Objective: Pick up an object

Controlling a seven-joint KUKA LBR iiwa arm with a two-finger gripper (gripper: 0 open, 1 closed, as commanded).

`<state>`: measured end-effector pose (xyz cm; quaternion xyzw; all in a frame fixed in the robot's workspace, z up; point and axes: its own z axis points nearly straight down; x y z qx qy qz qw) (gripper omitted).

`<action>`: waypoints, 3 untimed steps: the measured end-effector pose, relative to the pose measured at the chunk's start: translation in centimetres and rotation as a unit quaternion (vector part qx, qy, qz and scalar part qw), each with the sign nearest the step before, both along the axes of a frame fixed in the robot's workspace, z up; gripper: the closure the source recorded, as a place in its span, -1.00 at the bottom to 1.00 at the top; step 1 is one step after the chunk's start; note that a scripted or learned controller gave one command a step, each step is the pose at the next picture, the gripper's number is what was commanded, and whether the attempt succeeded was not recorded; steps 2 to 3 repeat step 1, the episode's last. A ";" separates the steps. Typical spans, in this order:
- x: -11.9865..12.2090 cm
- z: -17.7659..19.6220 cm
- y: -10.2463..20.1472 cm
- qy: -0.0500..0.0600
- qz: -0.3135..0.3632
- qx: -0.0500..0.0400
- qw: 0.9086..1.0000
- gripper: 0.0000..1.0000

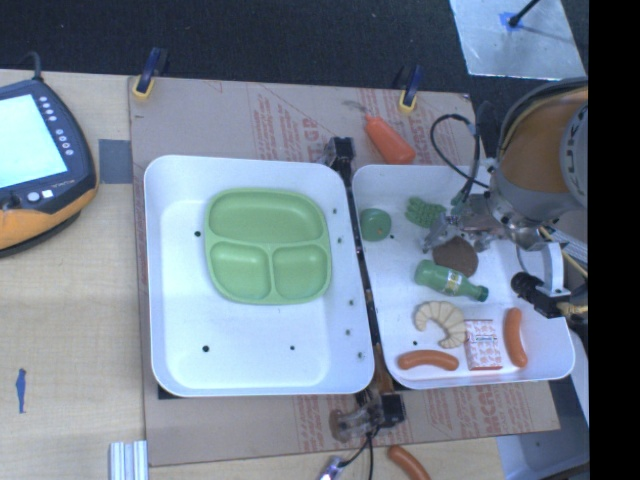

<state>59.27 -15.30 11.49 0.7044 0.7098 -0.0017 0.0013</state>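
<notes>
My gripper (462,234) hangs over the upper middle of the right bin (560,368), at the end of the grey arm with the orange band (535,153). Directly below it lies a brown rounded item (457,259), partly covered by the gripper. Around it lie a knobbly green item (424,211), a green ball-like piece (375,224) and a green bottle (450,281) on its side. Nearer the front are a croissant (440,317), a small red and white box (482,345) and two sausages (427,360) (515,336). Nothing visibly sits in the gripper.
The left bin (180,348) holds a green divided plate (268,244). A carrot (388,140) lies on the cardboard behind the right bin, and another sausage (410,460) in front of it. A control pendant (35,163) rests at far left. Clamps join the bins.
</notes>
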 end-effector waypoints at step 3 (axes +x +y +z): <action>0.7 -2.1 3.7 0.000 -0.001 0.001 1.000 -1.00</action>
